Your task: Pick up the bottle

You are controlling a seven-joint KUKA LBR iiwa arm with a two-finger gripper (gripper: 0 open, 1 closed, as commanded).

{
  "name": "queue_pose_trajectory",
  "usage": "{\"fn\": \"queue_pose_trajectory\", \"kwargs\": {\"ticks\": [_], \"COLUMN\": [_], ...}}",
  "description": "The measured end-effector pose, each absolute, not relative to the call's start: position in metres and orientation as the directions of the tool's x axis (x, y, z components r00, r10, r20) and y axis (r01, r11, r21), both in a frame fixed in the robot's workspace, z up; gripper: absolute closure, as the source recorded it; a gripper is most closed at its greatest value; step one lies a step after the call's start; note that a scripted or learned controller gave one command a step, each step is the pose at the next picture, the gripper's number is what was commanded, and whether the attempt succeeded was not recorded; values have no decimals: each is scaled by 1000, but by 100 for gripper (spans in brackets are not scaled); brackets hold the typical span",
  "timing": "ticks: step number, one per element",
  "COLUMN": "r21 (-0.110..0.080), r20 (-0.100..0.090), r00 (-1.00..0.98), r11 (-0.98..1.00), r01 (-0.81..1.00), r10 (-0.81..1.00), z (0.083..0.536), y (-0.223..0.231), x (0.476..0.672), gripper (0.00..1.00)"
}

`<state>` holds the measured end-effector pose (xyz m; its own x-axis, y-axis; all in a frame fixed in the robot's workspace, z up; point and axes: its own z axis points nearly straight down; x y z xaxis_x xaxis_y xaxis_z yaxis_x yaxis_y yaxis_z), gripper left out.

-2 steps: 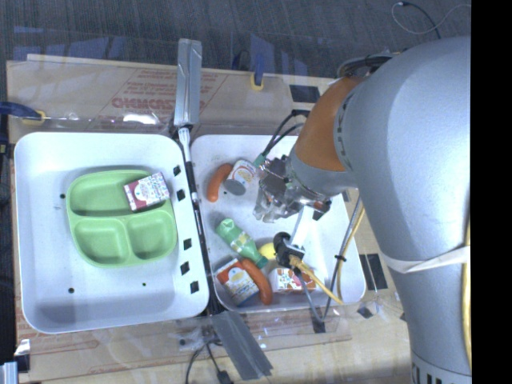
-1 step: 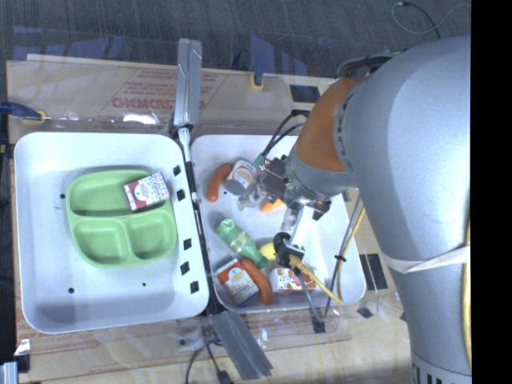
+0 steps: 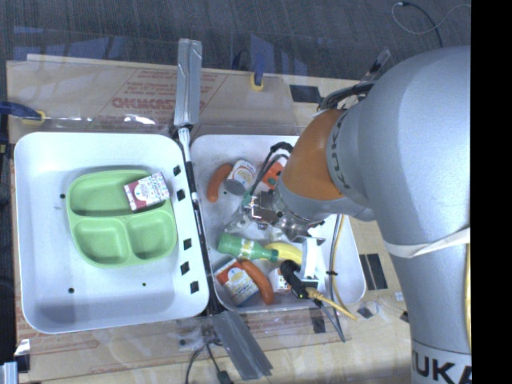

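This is a robotics lab. An industrial grey arm works over a plywood bench bearing two shallow white bins. Loose cables trail over dark carpet, and toy food fills the right bin.

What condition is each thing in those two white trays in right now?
Green bottle: lying on its side, right bin.
Green divided plate: flat in left bin.
Small carton: resting on the plate.
Sausage: lying loose, right bin.
Gripper: low over the right bin's clutter.
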<state>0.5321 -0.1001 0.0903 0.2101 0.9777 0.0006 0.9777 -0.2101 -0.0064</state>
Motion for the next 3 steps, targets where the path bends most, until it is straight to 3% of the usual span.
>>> {"fn": "queue_pose_trajectory", "kwargs": {"ticks": [1,3], "r21": [-4,-3], "r20": [3,3], "r00": [-229,-229], "r11": [229,229], "r01": [973,974], "r10": [973,974], "z": [91,91], "y": [-94,-95], "x": [496,496], "gripper": [0,0]}}
